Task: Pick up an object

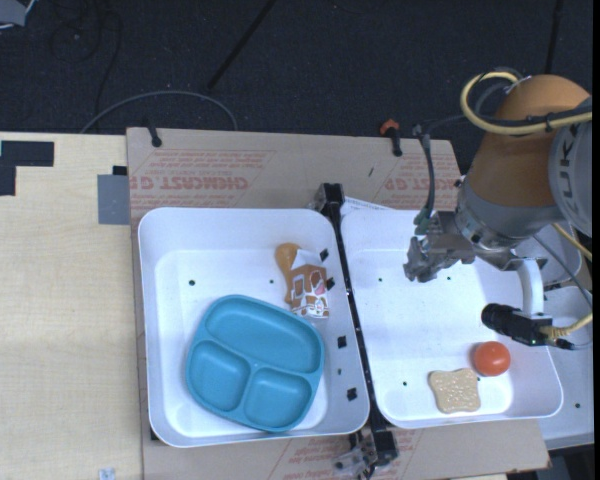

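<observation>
My gripper (421,266) hangs over the upper middle of the right bin (400,388), with bare white floor beneath it and nothing seen between its fingers. A red-orange ball (492,358) lies at the right bin's lower right. A tan toast-shaped piece (454,390) rests just left of and below the ball. In the left bin (165,268), a blue divided plate (255,362) covers the lower middle. A brown and white figure toy (304,283) lies at the plate's upper right, close to the divider.
A black clamp strip (342,308) runs between the two bins. A black cable end (515,323) and a white hose hang from the arm over the right bin's right side. Cardboard (240,173) lies under both bins.
</observation>
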`<state>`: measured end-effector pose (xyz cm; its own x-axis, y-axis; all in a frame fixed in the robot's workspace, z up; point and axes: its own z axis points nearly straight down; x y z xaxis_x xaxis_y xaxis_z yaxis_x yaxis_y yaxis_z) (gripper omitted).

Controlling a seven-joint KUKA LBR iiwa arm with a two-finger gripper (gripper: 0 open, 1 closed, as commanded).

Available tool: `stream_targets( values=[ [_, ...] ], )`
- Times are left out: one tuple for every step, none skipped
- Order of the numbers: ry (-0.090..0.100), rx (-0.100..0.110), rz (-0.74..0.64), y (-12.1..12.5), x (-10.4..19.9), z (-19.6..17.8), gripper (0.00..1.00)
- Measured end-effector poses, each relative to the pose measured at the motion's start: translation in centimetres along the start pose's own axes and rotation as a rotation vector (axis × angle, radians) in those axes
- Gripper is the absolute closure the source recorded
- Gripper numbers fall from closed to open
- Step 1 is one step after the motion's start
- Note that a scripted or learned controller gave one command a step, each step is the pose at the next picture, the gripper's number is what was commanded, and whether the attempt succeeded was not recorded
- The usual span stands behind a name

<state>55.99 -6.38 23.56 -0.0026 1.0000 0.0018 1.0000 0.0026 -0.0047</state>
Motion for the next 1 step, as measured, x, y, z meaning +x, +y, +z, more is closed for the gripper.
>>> stream_targets(
  values=[
    [0.000,0.002,0.000,-1.83,4.04,0.92,1.00]
  ],
)
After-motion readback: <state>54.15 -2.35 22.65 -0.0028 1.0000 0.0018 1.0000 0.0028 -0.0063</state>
